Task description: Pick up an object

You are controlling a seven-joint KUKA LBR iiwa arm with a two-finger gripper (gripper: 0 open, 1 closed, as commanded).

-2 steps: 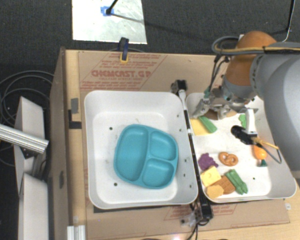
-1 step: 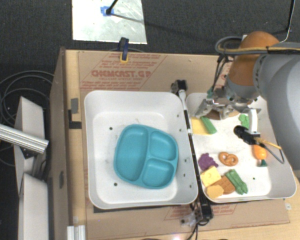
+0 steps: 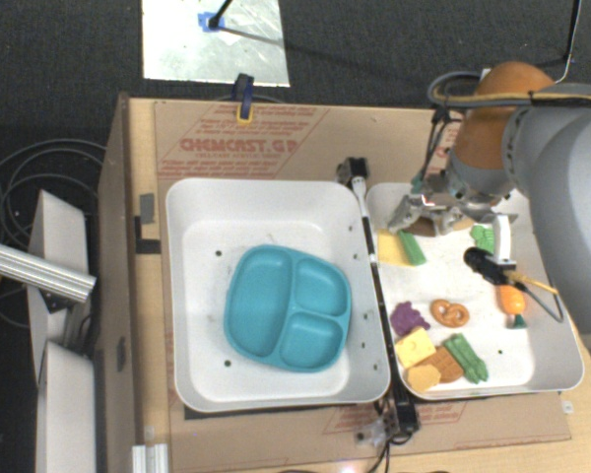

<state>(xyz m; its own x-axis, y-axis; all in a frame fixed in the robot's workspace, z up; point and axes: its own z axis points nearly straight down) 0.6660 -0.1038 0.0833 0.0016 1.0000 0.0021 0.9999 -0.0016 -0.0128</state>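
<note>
1. Camera view: the gripper (image 3: 435,217) hangs low over the back of the right bin (image 3: 561,363); whether its fingers are open or closed cannot be told.
2. Just beside it lies a green-and-yellow toy (image 3: 406,247), the likeliest target. A pretzel (image 3: 450,312) and carrot (image 3: 513,302) lie nearer the front.
3. Advice: centre over the toy, clear of the bin wall, before closing.
4. The left bin (image 3: 202,205) holds a blue divided plate (image 3: 288,306).

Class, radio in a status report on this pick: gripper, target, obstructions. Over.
Gripper low at right bin far end, fingers unreadable. Green piece just beneath it, not seen held. Other toy food scattered nearby; blue tray in left bin.
</note>
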